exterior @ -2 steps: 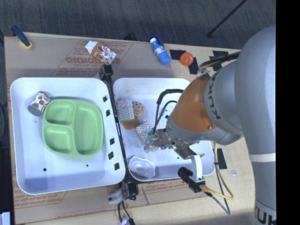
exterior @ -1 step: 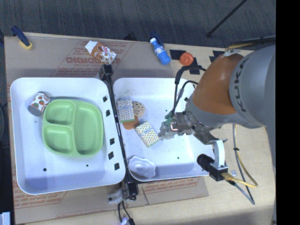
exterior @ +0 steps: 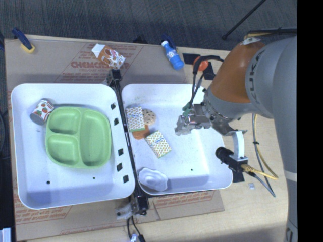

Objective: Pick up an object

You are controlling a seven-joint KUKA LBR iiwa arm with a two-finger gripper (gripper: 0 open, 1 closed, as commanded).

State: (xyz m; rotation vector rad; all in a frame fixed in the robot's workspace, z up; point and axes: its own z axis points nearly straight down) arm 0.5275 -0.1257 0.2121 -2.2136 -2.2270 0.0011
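In the right bin (exterior: 202, 178) lie a small patterned packet (exterior: 158, 144), a second patterned packet (exterior: 135, 118) over an orange item (exterior: 140, 133), a round cookie-like piece (exterior: 149, 116) and a white crumpled cup (exterior: 152, 179) at the front rim. My gripper (exterior: 182, 125) hangs over the middle of the right bin, to the right of the packets and apart from them. Nothing shows between its fingers.
The left bin (exterior: 25, 185) holds a green divided plate (exterior: 78, 136) and a small printed cup (exterior: 42, 110) at its back left. Behind the bins lie a snack packet (exterior: 108, 56), a blue bottle (exterior: 173, 55) and a blue-yellow clamp (exterior: 23, 40). The arm's orange band (exterior: 234, 79) overhangs the right bin's edge.
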